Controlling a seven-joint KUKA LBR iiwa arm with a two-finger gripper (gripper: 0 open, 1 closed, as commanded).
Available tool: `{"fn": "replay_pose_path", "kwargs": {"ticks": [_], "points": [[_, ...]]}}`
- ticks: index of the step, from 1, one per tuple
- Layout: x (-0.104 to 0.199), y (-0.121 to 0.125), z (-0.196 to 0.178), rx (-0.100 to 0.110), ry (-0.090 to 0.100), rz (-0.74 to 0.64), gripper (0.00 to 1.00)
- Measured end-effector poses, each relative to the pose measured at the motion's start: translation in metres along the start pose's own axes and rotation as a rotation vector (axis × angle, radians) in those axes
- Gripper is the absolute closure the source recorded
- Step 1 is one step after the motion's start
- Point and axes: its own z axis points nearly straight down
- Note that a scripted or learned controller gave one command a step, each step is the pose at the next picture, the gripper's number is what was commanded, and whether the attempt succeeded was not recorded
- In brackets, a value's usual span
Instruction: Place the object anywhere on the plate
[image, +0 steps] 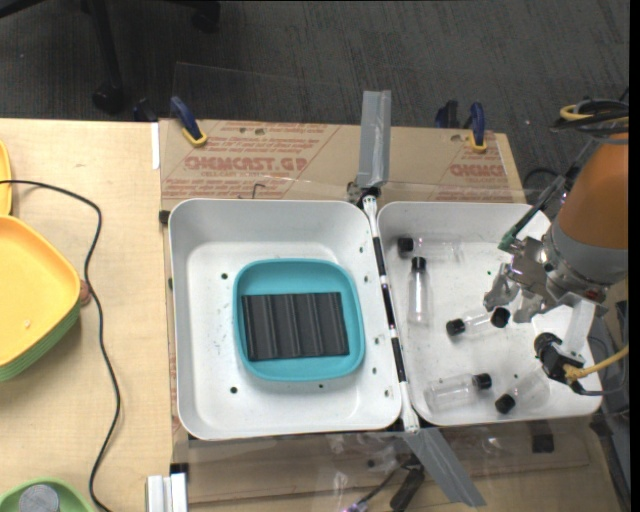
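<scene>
The grey arm with its orange band (603, 190) reaches in over the right-hand shallow white bin (440, 222), and its metal two-finger tool (503, 300) hangs low near that bin's right wall. Just at the tool's tip lies a clear plastic vial with a black cap (484, 320), tilted, its cap pointing toward the tool; whether the vial is actually between the fingers, or merely beside them, cannot be told from this slant, nor can the width of the tool's opening.

More small clear vials with black caps lie scattered about the same bin: one upright-looking along the left wall (416, 285), one near the far-left corner (415, 243), and two toward the near edge (460, 386) (506, 402).

The left-hand shallow white bin (195, 320) holds the teal rounded-square plate (297, 276), which sits about in the middle of that bin. A dark grey ribbed insert (296, 325) lies flat on the plate. None of the vials touches the plate; all are in the other bin, well apart from it.

On the surface's left edge rests a stack of yellow and green dishes (30, 300), with a black cable (95, 290) looping past them. Brown cardboard (260, 160) lies behind the bins.
</scene>
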Motion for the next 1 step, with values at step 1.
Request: {"fn": "replay_pose_path", "kwargs": {"ticks": [1], "points": [[-0.0001, 0.0, 0.0, 0.0, 0.0, 0.0, 0.0]]}}
